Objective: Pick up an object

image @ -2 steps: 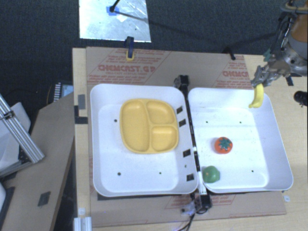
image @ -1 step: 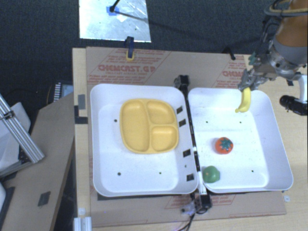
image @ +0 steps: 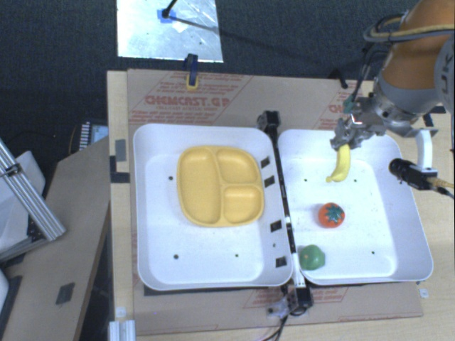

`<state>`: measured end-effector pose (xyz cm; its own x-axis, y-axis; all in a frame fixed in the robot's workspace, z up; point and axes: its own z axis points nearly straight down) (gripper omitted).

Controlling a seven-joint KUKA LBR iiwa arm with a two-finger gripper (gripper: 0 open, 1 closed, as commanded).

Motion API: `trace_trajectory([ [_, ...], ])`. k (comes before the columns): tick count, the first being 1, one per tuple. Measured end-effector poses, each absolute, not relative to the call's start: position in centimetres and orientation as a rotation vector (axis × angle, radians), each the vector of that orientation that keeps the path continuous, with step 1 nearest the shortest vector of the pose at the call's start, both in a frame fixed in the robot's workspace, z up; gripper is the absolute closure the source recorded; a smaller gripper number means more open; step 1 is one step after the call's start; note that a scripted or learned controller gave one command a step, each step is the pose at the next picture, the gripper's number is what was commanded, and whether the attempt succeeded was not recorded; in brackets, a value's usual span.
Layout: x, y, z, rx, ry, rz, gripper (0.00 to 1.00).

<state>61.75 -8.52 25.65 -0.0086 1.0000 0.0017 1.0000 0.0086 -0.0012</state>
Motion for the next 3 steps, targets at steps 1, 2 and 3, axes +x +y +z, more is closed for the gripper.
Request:
trace_trajectory([
  [1, 59.8, -4.3, 24.1, -2.210, -2.230, 0.000, 1.00],
  [2, 58.6, 0.5, 24.0, -2.210, -2.231, -0.002, 1.00],
  [3, 56.1, 5.3, 24.6, -2.209, -2.231, -0.003, 1.00],
])
